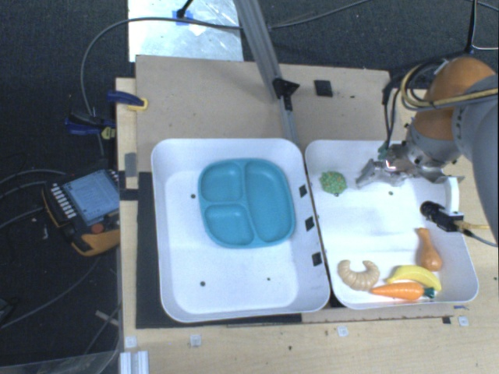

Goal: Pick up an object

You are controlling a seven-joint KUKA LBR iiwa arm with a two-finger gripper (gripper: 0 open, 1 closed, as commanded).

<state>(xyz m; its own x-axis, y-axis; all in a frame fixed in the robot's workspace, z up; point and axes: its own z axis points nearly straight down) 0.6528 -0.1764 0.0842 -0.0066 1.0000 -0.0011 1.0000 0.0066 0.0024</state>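
My gripper [383,176] hangs over the back of the right bin [374,220], its two grey fingers spread open with nothing between them. A small green broccoli [333,182] lies just left of it, apart from the fingers. Along the bin's front right lie a tan croissant [357,274], an orange carrot [399,291], a yellow banana [417,276] and a brown drumstick [427,249].
The left bin [168,232] holds a blue divided plate [246,202]. A raised rim separates the two bins. A grey pole [261,37] slants in at the back of the bench. Bare white floor lies in the middle of the right bin.
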